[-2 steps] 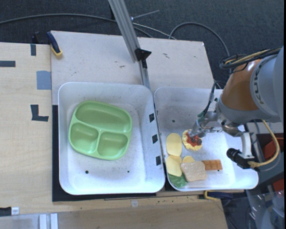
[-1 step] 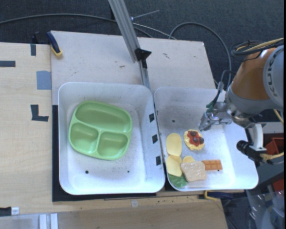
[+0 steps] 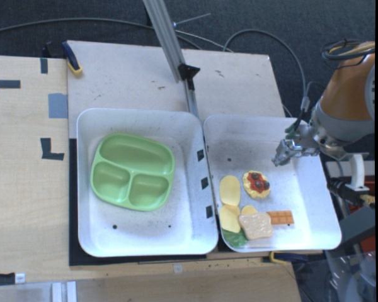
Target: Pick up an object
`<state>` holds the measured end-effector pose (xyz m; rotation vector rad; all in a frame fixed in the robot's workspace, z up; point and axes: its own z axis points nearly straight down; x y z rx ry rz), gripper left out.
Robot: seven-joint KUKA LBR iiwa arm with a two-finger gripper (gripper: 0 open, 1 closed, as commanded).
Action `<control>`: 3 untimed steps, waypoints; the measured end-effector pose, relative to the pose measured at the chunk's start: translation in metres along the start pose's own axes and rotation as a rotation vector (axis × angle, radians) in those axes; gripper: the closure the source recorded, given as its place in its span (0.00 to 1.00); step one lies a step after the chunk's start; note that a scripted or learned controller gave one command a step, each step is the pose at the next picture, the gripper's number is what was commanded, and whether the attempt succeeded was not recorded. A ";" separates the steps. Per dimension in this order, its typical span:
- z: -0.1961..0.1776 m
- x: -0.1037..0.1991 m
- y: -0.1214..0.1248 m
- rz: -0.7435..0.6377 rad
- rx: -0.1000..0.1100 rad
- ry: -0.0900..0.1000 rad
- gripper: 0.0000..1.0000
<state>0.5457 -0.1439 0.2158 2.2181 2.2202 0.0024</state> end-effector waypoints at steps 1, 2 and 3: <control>-0.053 0.000 0.001 -0.001 -0.002 0.000 1.00; -0.053 0.062 0.006 -0.006 0.004 0.003 1.00; -0.038 0.110 0.004 -0.005 0.006 0.002 1.00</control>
